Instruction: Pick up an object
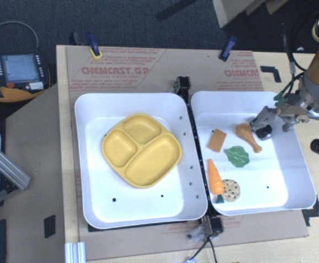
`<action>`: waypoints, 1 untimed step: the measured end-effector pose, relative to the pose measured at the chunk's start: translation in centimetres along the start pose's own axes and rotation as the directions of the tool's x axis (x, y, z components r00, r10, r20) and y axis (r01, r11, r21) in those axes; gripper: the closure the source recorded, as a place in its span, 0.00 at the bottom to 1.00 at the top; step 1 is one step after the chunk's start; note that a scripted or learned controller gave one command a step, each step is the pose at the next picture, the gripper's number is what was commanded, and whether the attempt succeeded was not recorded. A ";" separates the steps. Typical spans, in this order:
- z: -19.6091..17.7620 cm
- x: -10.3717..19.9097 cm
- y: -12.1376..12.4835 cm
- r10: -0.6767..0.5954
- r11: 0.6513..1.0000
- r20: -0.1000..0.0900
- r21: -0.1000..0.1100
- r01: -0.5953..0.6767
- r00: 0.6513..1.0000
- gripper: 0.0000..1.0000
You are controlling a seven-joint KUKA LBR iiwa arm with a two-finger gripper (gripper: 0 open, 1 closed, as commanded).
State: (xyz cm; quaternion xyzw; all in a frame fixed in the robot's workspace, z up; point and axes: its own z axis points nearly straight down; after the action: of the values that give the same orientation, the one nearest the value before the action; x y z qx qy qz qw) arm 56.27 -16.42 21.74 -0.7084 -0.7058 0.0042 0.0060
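Camera view. The grey two-finger gripper point(263, 126) reaches in from the right and sits low over the right-hand shallow white bin point(290, 193), in its upper part. Its dark fingertip parts lie just beside the broad end of the tan toy drumstick point(247, 136). Whether the claw is spread or closed cannot be told at this angle, and nothing can be seen held between its tips.

Right bin contents, all lying flat on the bin floor:
- tan toy drumstick, tilted, upper centre, nearest the gripper
- orange-brown rectangular block point(218, 140), left of the drumstick
- green leafy toy piece point(237, 156), just below the drumstick
- orange toy carrot point(214, 177), along the bin's left wall
- round speckled toy cookie point(231, 190), touching the carrot's lower end

The left-hand shallow white bin point(93, 201) holds a yellow three-compartment plastic plate point(141, 149), well apart from the gripper.

Progress (judgement): the approach looks done, with the drumstick as the likely target. No grasp is confirmed and no object is raised. Remaining steps are to close on the object, lift it clear of the bin floor, and check that it comes up with the claw.
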 end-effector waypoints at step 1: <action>-0.8 0.1 0.3 -0.004 1.000 0.003 -0.015 0.004 1.000 0.00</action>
State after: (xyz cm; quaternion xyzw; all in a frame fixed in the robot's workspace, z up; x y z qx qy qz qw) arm 56.56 -16.37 22.56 -0.7070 -0.7072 0.0001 -0.0003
